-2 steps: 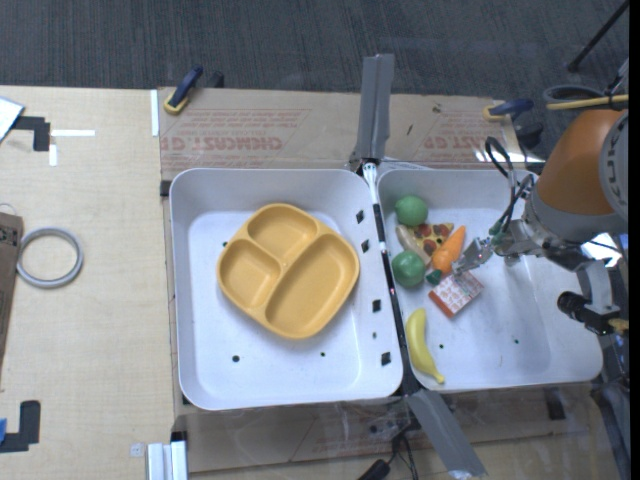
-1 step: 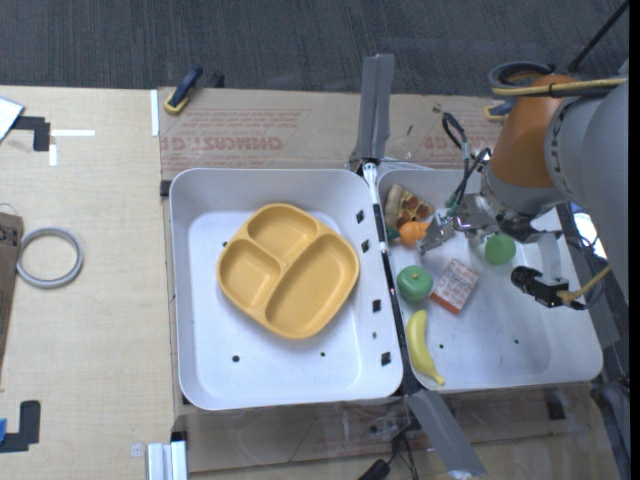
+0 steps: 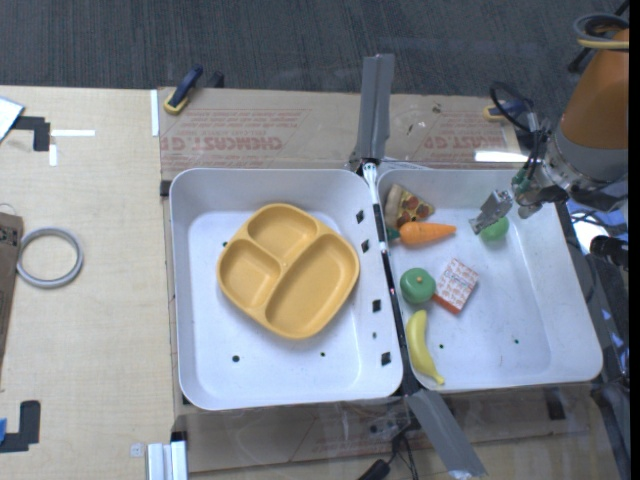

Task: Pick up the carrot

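- Grey ring of tape (image 3: 47, 257): lies flat on the wooden bench top, far left, well apart from both bins.
- Left shallow white bin (image 3: 200, 368): holds a yellow plastic plate with three compartments (image 3: 289, 269), lying flat near its middle.
- Right shallow white bin (image 3: 560, 353): stands just beside the left one, walls touching.
- Small brown-and-cream object (image 3: 407, 206): at the far left corner of the right bin; its kind cannot be told.
- Orange tapered carrot (image 3: 427, 233): lies on its side just below that object, thick end leftward, tip pointing right toward the pincer, near it but apart.
- Round green fruit with a stalk (image 3: 418, 286): near the carrot, nearer the camera.
- Yellow banana (image 3: 421, 346): by the bin's left wall, nearest the camera.
- Red-and-white patterned small box (image 3: 456, 285): just right of the green fruit.
- Small green rounded object (image 3: 493, 228): right of the carrot's tip, under the pincer.
- Two-finger gripper (image 3: 495, 211): hangs over the bin's far right part; whether its fingers are spread or pressed together cannot be told.
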Tool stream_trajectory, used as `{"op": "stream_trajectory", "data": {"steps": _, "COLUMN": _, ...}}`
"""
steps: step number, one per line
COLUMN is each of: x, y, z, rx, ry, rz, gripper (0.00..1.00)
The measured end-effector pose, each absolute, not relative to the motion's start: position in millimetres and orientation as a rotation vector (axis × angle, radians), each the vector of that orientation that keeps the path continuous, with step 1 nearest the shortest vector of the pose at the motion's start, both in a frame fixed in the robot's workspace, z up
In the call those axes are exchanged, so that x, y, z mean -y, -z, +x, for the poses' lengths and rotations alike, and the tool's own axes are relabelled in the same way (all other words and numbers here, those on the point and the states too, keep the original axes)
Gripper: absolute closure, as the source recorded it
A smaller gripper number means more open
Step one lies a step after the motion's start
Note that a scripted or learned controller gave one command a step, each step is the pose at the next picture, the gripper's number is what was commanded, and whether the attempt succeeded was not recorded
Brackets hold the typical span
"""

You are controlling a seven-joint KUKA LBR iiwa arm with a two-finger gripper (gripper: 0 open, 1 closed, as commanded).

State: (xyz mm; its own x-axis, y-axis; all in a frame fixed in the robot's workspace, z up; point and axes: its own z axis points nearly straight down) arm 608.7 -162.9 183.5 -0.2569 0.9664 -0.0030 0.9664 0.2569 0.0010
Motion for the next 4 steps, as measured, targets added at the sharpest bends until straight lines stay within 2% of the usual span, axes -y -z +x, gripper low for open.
{"op": "stream_trajectory", "data": {"steps": 1, "x": 120.8, "y": -182.7, "z": 612.1, "rx": -2.627, "ry": 0.002, "rz": 1.723, "gripper": 0.00}}
{"op": "stream_trajectory", "data": {"steps": 2, "x": 121.9, "y": -106.5, "z": 645.0, "rx": -2.754, "ry": 0.001, "rz": 1.509, "gripper": 0.00}}
{"op": "stream_trajectory", "data": {"steps": 3, "x": 173.1, "y": -192.2, "z": 585.8, "rx": -2.543, "ry": 0.001, "rz": 1.842, "gripper": 0.00}}
{"op": "stream_trajectory", "data": {"steps": 4, "x": 104.8, "y": -267.5, "z": 594.7, "rx": -2.701, "ry": 0.001, "rz": 1.599, "gripper": 0.00}}
